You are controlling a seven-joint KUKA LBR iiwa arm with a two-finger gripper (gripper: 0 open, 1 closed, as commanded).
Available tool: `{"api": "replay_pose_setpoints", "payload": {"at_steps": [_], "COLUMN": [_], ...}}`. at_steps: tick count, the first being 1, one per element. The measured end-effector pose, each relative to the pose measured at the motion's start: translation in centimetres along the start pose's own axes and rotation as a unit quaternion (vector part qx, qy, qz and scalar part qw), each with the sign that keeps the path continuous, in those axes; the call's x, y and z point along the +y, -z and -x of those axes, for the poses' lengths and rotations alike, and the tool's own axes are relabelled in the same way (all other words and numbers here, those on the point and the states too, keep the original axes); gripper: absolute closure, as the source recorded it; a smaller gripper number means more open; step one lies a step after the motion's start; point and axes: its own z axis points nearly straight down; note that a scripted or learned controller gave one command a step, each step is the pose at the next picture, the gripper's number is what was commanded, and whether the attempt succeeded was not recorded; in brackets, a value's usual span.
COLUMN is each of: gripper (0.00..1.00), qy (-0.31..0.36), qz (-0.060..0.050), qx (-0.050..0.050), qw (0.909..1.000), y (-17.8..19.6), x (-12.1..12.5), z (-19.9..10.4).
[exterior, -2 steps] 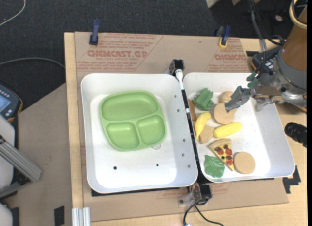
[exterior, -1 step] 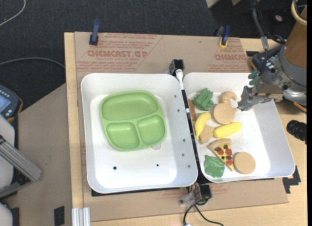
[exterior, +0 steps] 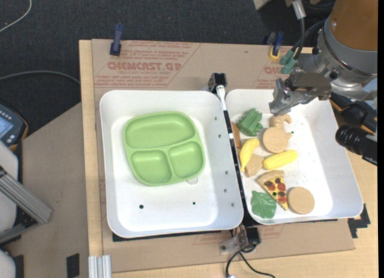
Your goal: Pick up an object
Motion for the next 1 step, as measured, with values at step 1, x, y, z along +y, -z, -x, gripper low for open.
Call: {"api": "replay_pose_setpoints", "payload": {"at_steps": [1], "gripper": [1.0], "qy": [-0.005], "qz": [-0.013], "qx": [-0.002], "qw": [0.9999], "y": [-8.58], "x": [-0.23], "z": [-1.62]}}
